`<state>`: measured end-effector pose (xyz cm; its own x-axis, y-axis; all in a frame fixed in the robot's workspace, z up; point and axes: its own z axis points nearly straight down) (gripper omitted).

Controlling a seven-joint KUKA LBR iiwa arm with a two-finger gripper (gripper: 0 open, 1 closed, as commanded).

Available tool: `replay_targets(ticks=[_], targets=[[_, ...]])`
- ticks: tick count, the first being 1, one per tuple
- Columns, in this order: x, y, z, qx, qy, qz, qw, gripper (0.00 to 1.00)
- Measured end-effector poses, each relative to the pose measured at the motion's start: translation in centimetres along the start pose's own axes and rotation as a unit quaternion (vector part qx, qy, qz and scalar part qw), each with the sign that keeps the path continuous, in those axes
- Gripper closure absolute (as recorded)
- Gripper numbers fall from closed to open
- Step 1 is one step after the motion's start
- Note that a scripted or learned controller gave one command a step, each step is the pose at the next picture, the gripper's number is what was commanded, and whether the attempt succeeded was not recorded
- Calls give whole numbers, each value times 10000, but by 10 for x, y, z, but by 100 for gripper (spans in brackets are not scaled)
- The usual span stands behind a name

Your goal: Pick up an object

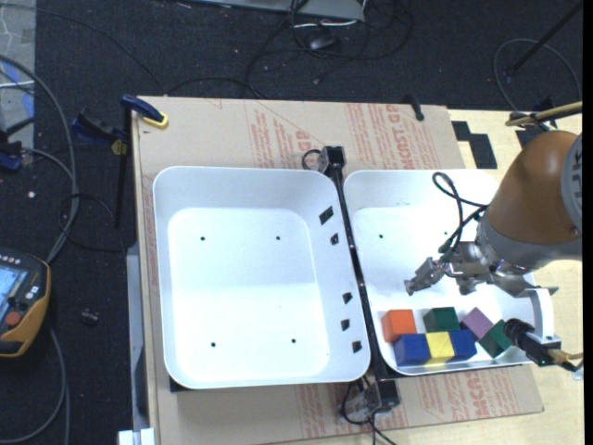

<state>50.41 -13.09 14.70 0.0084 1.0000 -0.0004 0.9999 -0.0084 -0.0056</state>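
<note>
The arm [542,202] runs off the right edge, so its upper part is cut away, and it covers the right side of the right bin [398,193]. The gripper [428,279] is small and blurred; whether its fingers are apart cannot be told. A green block [496,336] at the near right is partly hidden behind a black part. At the left edge an orange-and-black device [18,299] is cut off. Cables at the far side are too dim to follow.

Both bins [176,248] are white on brown cardboard [278,128] printed with red lettering. Lower right sit an orange block [399,323], blue block [411,349], yellow block [439,345], dark green block [441,319] and purple block [478,322].
</note>
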Motion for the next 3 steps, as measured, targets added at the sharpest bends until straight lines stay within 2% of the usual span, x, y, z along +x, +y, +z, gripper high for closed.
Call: replay_targets(ticks=[1,2,3], targets=[[6,9,61,-13,4,-43,10000,0],[33,-8,58,-29,3,-47,10000,0],[32,-8,48,-36,0,-40,10000,100]])
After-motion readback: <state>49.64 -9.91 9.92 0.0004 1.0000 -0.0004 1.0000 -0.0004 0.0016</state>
